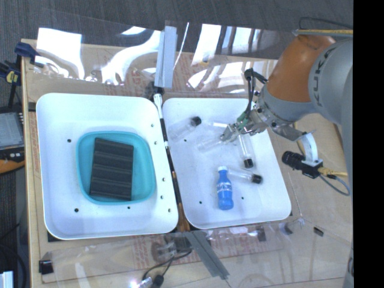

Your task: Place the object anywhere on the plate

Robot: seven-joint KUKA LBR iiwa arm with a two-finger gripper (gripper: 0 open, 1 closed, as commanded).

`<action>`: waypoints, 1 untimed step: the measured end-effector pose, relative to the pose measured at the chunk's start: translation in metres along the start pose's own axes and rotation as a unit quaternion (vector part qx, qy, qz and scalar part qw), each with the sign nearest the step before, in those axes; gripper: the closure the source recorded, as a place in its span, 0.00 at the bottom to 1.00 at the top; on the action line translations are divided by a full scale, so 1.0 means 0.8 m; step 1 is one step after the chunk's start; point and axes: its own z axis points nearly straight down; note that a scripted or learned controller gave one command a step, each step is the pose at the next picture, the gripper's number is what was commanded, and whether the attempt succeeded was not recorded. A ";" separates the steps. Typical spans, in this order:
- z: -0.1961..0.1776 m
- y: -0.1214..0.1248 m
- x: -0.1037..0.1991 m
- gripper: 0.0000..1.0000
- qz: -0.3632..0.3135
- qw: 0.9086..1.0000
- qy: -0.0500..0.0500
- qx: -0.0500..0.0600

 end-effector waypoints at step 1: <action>0.029 0.079 0.043 1.00 -0.038 0.999 0.001 0.000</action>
